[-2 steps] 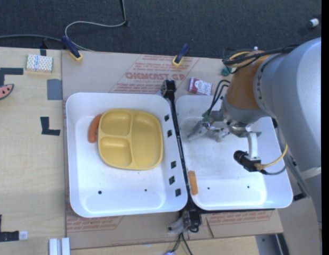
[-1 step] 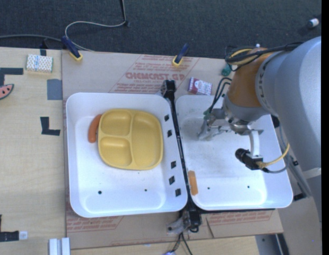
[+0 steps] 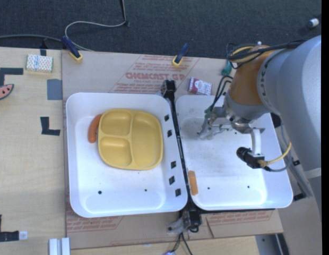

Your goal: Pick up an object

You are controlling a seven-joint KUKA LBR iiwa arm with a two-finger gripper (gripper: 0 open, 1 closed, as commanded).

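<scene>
Over the right bin (image 3: 270, 193), the gripper (image 3: 207, 132) hangs low with nothing to grab below. An orange carrot (image 3: 192, 182) lies by the middle wall, well apart.

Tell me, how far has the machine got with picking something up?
Nothing looks lifted yet. The yellow divided plate lies in the left bin, an orange piece tucked against its left edge, and a small orange item lies by the right bin's left wall. The end effector sits low over the right bin's floor. Grasping and lifting remain.
</scene>
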